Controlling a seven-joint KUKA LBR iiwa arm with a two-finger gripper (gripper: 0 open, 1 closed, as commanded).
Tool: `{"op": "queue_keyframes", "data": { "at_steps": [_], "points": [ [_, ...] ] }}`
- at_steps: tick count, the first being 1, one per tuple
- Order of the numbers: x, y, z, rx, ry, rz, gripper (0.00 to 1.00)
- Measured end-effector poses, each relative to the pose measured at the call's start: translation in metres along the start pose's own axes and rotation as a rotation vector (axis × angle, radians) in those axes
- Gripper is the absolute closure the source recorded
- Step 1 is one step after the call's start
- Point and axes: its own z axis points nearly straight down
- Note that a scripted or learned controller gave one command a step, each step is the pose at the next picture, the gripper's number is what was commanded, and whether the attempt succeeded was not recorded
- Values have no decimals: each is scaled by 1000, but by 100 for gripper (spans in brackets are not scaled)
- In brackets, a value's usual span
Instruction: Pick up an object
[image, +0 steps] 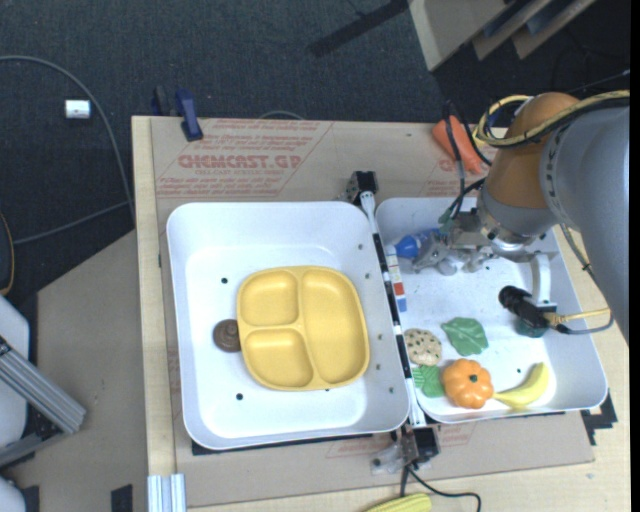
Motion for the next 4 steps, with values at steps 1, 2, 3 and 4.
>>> {"op": "queue_keyframes", "data": {
  "at_steps": [1,2,3,4],
  "points": [
    [-47,5,-2,-4,-2,0,0],
    [-12,31,3,24,-2,3,0],
    [5,33,4,27,-1,-1,0],
    [-9,33,4,28,5,-3,0]
  ]
}}
